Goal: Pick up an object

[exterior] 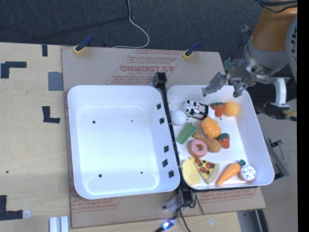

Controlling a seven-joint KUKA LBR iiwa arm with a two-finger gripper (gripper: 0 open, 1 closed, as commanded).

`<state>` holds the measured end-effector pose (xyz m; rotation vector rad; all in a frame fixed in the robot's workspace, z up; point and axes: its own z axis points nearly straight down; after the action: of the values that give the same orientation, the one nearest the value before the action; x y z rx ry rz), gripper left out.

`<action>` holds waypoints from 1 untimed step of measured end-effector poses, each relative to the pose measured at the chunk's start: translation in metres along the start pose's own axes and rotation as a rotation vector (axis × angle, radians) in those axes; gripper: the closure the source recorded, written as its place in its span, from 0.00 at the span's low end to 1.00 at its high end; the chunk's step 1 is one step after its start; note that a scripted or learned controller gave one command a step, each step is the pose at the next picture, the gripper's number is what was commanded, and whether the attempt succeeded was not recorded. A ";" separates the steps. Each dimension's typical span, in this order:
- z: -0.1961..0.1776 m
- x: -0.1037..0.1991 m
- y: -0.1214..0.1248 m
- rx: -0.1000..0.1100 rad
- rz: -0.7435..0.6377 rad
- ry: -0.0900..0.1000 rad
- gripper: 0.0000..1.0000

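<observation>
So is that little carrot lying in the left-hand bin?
No, the carrot lies in the right bin, near its front edge beside the pizza slice.

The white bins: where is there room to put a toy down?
The left bin has a bare floor from wall to wall. In the right bin, toys crowd the middle and near end, from the cow-print carton to the pizza slice. A bare strip runs along its right wall, beside the orange.
</observation>
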<state>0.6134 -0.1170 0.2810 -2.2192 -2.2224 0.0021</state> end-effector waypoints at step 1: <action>0.107 0.010 -0.020 0.011 0.000 0.002 0.00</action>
<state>0.5928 -0.1067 0.1739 -2.2126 -2.2156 0.0122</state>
